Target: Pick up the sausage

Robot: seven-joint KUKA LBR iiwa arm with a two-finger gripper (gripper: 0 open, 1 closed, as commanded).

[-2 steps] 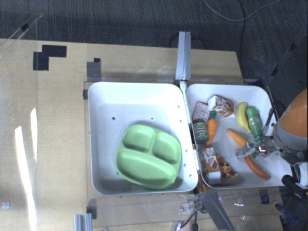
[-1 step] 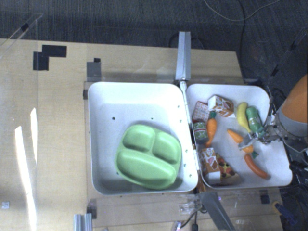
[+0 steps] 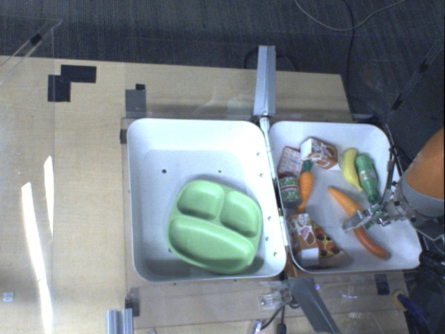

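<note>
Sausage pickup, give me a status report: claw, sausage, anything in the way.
Claw low in the right bin, over the sausage. Sausage lying flat on the bin floor, not lifted. Carrot and green bottle close by.

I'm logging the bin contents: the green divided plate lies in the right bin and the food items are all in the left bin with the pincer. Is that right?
No, the bins are swapped. In the camera view the green plate lies in the left bin, and the food items, sausage included, are in the right bin with the pincer.
</note>
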